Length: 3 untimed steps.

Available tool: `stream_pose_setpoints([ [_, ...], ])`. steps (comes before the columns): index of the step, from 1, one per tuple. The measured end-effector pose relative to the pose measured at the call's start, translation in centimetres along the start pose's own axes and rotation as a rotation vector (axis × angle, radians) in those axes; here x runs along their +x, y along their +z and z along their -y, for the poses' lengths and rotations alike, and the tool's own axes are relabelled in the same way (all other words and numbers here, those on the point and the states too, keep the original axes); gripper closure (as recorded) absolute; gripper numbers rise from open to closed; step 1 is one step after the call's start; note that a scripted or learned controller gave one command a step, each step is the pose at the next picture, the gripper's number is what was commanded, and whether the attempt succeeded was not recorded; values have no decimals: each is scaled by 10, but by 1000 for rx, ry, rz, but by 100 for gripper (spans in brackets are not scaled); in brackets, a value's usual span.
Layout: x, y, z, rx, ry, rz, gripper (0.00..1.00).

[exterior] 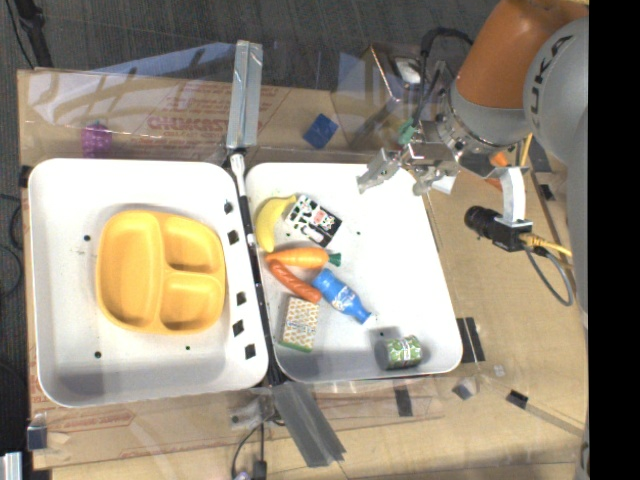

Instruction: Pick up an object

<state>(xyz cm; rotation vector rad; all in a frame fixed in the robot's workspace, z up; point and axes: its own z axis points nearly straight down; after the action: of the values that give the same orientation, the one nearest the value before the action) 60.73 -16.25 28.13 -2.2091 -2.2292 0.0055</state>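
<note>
The gripper [400, 171] hangs over the far edge of the right bin [435, 268], fingers spread, gripping nothing. Banana [268, 218], carrot [297, 258] and blue bottle [341, 297] lie near the bin's left side; green can [400, 350] near-right.

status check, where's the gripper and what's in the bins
Gripper high over the right bin's far edge, nothing between its fingers. Banana, carrot, blue bottle, green can untouched. Yellow tray in left bin.
</note>
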Motion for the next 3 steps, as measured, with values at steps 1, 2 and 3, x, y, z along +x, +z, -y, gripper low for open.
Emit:
stream_pose_setpoints([
  [1,29,124,31,2,-88,-1,0],
  [2,22,191,49,0,-150,-1,0],
  [3,20,181,49,2,-153,-1,100],
])
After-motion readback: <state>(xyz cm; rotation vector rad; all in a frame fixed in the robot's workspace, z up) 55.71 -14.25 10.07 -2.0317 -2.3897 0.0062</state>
